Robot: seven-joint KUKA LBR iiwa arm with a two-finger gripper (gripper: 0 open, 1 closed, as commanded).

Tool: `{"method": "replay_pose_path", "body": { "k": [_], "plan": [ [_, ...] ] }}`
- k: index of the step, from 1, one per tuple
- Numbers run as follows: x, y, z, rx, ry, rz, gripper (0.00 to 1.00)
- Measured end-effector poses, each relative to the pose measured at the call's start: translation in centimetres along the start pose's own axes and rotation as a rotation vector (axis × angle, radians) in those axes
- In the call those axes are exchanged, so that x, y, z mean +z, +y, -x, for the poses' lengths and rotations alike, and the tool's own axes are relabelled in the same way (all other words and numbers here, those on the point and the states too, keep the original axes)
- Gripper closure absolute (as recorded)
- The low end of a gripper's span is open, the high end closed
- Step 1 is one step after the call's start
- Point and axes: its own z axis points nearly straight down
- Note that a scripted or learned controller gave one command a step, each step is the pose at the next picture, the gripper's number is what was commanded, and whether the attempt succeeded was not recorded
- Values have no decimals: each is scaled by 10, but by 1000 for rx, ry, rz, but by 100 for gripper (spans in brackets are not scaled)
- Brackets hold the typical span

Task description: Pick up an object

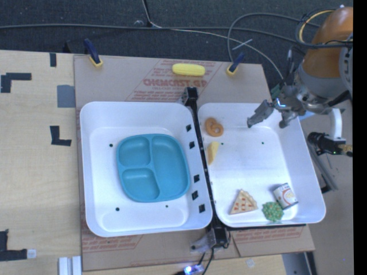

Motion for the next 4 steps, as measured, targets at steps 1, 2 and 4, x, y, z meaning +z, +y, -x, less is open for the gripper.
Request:
{"method": "replay_pose_path", "body": {
  "k": [1,2,4],
  "plan": [
    [-8,3,0,-4,-2,13,0],
    [52,-5,-1,-3,-2,9,0],
    [141,-4,1,-4,-4,14,0]
  ]
}}
